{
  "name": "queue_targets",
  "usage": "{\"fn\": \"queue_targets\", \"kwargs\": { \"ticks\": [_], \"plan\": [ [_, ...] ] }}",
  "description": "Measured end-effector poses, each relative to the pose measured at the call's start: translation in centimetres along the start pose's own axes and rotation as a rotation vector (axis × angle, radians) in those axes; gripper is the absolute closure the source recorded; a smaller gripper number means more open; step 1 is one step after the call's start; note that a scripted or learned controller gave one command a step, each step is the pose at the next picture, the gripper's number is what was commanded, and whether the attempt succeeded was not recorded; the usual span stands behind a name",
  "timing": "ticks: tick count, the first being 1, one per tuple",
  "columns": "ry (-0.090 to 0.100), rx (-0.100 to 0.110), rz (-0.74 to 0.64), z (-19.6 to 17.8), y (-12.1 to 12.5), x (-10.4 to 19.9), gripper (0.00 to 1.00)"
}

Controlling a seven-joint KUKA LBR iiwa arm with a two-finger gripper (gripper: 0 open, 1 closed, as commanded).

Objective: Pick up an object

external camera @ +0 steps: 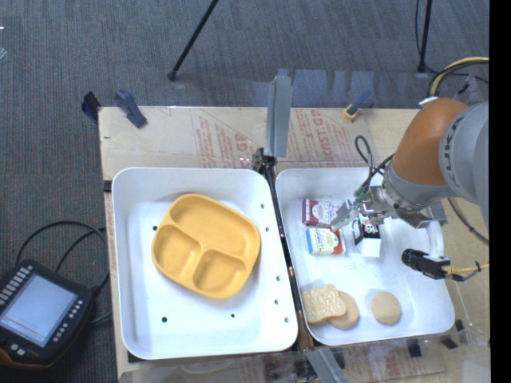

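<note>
We see the gripper (357,215) low in the right bin (415,313), at three o'clock of two small cartons (322,226); its state we cannot tell.

Yellow divided tray (206,246) in white left bin (136,190). Right bin (423,302) white: red-white carton (319,211), orange-labelled packet (324,241), tan toast (322,302), beige, possibly biscuit, rounds (386,307).

Two white bins (128,214) sat side by side: one yellow divided tray (206,246), two small cartons (321,211), and three bread-like pieces (322,302) (one squarish, two round).
</note>
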State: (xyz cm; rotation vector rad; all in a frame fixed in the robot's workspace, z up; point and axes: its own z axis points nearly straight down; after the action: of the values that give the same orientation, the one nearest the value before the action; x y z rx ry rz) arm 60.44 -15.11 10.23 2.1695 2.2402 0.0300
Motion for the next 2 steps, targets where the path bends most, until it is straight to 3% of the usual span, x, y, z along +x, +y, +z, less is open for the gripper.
{"fn": "queue_targets", "kwargs": {
  "ticks": [1, 2],
  "plan": [
    [-0.007, -0.001, -0.039, 0.05, 2.92, 5.52, 0.00],
    [-0.004, -0.006, -0.067, -0.01, 2.49, 5.29, 0.00]
  ]
}}
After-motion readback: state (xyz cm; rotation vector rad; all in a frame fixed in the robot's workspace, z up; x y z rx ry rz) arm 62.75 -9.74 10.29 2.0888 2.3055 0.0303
